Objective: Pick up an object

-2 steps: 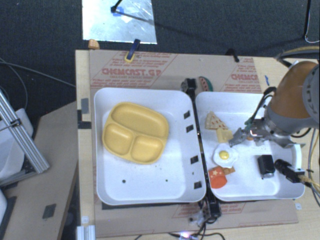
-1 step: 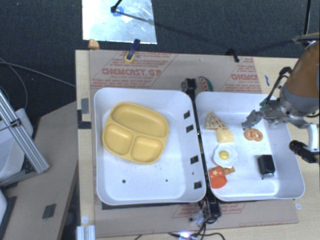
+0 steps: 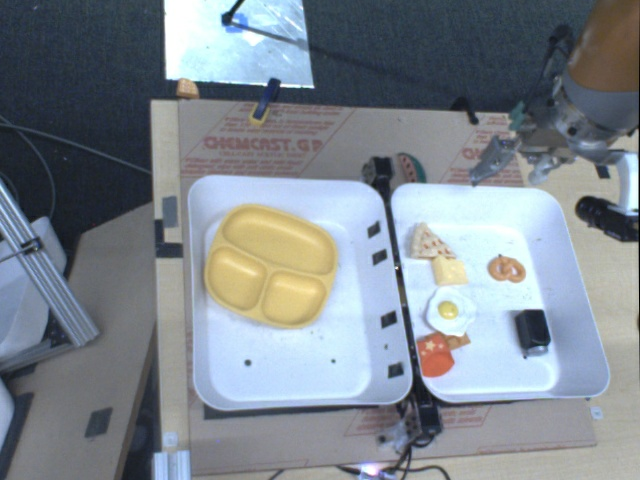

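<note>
While the grey arm with its orange band [image 3: 612, 38] leans in from the right, its two-finger hand [image 3: 515, 163] hangs above the far rim of the right shallow white bin [image 3: 575, 298], with the two fingers spread apart and nothing between them. Below it, that bin holds six small items. A tan triangular toy slice [image 3: 430, 239] lies near the far left corner, touching a pale yellow square of toy cheese [image 3: 450, 271] just in front of it. A white toy fried egg with a yellow yolk [image 3: 450, 311] sits nearer still, and a red toy tomato piece [image 3: 437, 356] lies beside the near left corner. An orange toy pretzel [image 3: 507, 268] rests toward the middle, well apart from the hand, and a small black block [image 3: 532, 331] lies in front of it. The left shallow white bin [image 3: 240, 373] carries a yellow three-compartment plastic tray [image 3: 271, 264]. Both bins rest on a cardboard-covered tabletop [image 3: 300, 140].
</note>
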